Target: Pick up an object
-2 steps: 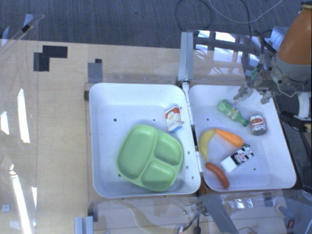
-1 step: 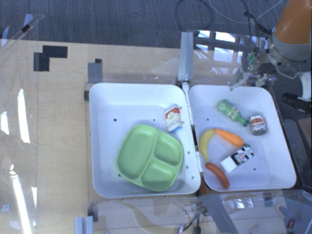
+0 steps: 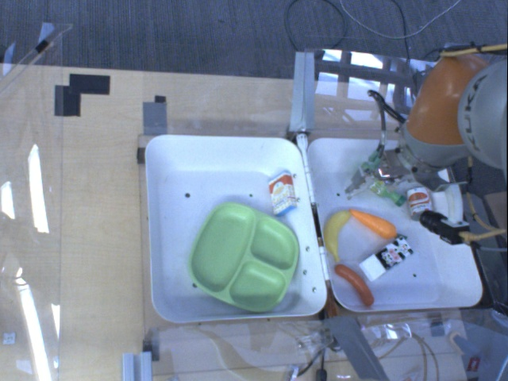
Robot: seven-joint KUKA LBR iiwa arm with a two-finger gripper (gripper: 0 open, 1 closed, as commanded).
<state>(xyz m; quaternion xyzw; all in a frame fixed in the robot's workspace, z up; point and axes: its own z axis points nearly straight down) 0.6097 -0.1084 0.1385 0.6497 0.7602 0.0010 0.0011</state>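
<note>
Two white bins sit side by side on the pale wooden surface (image 3: 95,236). The left bin (image 3: 171,213) holds a green divided plate (image 3: 244,256), lying toward its near right part, and a small carton (image 3: 282,193) with orange and white print, which rests against the bin's right wall just beyond the plate.

The right bin (image 3: 452,280) carries the rest of the items. A banana (image 3: 337,232) lies near its left wall, curved, with a carrot (image 3: 373,223) just beside it and reaching to the right. Nearer the front edge, a sausage (image 3: 355,283) lies at a slant, and a small black-and-white box (image 3: 387,256) (patterned like cowhide) sits just beside it, between sausage and carrot. A small jar (image 3: 418,199) with a white top and a red label stands toward the right side of the bin.

The arm (image 3: 460,105) comes in from the right over the far part of the right bin. Its tool (image 3: 373,177) hangs low over the bin's far left area, well apart from the banana and carrot, and something greenish and translucent shows at its tip. Whether the tool is spread or pressed together cannot be told from this angle, nor whether the greenish bit is held by it. Black cables (image 3: 373,10) loop across the dark floor beyond the surface.
</note>
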